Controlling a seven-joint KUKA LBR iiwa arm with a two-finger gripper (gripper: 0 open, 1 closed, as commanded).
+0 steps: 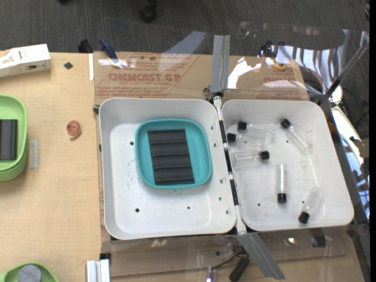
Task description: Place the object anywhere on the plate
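Note:
A teal square plate [201, 157] lies in the left white bin [120, 181], and a dark ribbed block [170, 155] rests on the middle of it. Several clear vials with black caps lie scattered in the right white bin [329, 213]: one vial [249, 156] sits near the divider, another vial [281, 183] lies in the middle, and a third vial [310, 207] is near the front right corner.
A green dish [13, 107] holding a dark item sits at the left edge of the wooden bench. A small round brown piece [73, 128] lies on the wood nearby. A white box [24, 59] is at the back left. Cardboard [153, 72] lies behind the bins.

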